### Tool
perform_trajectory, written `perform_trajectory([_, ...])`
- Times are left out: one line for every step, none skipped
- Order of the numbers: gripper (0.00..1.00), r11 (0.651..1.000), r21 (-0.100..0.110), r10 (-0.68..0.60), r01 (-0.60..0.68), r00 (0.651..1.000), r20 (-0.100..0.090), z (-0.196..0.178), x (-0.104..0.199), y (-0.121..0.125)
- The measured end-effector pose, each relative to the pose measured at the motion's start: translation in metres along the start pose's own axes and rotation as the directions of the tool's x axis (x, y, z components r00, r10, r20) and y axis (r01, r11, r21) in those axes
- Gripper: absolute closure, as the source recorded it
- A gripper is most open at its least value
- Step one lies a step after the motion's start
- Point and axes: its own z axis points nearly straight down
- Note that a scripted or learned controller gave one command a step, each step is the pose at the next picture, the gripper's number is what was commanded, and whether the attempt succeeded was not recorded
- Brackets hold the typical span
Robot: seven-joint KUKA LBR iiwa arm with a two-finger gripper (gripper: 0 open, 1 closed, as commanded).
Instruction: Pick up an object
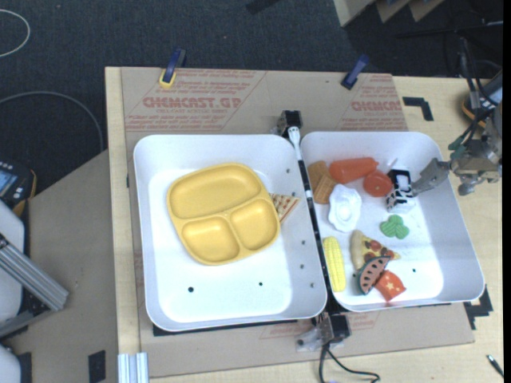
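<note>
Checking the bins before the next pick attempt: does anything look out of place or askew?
One thing: a waffle-patterned toy piece sits in the left bin, partly tucked under the yellow divided plate, apart from the other toy food in the right bin. Nothing looks spilled or broken.

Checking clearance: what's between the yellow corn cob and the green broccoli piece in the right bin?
In the camera view, between the yellow corn cob and the green broccoli piece lies a pizza-slice toy; the rest is bare white bin floor.

A bench [239, 94], seemingly cardboard-topped, bears 2 white bins [152, 238].
</note>
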Motion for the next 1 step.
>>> perform_trajectory([0.0, 1.0, -0.012, -0.003, 0.003, 1.0, 0.003, -0.0064, 0.0004, 0.0025])
